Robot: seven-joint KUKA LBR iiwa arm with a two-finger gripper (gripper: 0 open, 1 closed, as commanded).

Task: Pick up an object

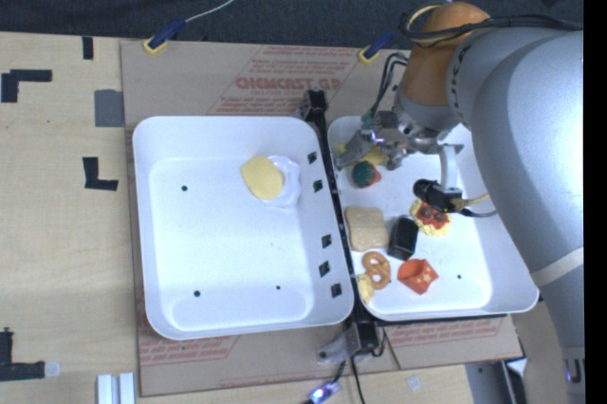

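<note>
Grey arm [531,137] looms over red "CHEMCAST" lettering [285,82] on cardboard; fingers [372,146] unclear, open or clenched.

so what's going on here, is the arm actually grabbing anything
The arm reaches in from the right over the right bin, with its gripper low at the bin's far left corner, just above a small green and red ball. Nothing visibly sits in it. Beyond it in that bin lie a tan block, a black piece, a pretzel and an orange piece. The left bin holds a fried egg toy.
</note>
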